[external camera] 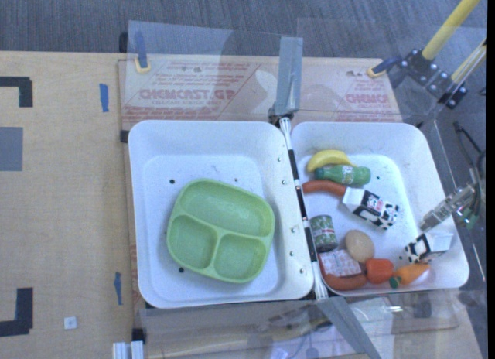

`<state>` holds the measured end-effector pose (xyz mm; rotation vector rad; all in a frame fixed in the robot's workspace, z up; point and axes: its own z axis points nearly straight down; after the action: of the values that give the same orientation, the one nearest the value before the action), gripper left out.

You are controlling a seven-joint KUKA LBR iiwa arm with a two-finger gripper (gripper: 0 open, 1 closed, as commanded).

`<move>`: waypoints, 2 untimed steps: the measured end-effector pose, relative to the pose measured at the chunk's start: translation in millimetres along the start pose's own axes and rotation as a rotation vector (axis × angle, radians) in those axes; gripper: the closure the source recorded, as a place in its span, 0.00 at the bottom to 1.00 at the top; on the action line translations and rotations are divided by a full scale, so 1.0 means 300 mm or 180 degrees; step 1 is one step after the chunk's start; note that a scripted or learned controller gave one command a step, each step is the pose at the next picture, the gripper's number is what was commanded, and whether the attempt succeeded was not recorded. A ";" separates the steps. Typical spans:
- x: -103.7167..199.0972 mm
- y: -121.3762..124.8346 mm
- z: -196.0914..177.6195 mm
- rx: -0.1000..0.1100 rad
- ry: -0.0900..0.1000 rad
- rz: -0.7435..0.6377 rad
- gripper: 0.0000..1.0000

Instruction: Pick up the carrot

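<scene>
Orange carrot (411, 274): we see it lying at the lower right of the right bin (433, 148).
Gripper (447, 212): we find it above the carrot, apart.
Jaws: we cannot tell.
Progress: pick not yet made.

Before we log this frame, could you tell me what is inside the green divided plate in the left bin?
The green divided plate shows three compartments with nothing in them. It lies flat in the left bin, so the bin floor beneath it is covered and cannot be checked.
</scene>
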<state>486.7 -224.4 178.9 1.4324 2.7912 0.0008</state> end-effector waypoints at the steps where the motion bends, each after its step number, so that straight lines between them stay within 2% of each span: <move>1: 0.000 0.000 0.000 0.0000 0.0000 0.0000 0.00; 2: 0.013 -0.014 -0.262 0.0000 -0.0005 0.1111 0.00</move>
<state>480.7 -223.5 257.4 1.8947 2.4992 0.0007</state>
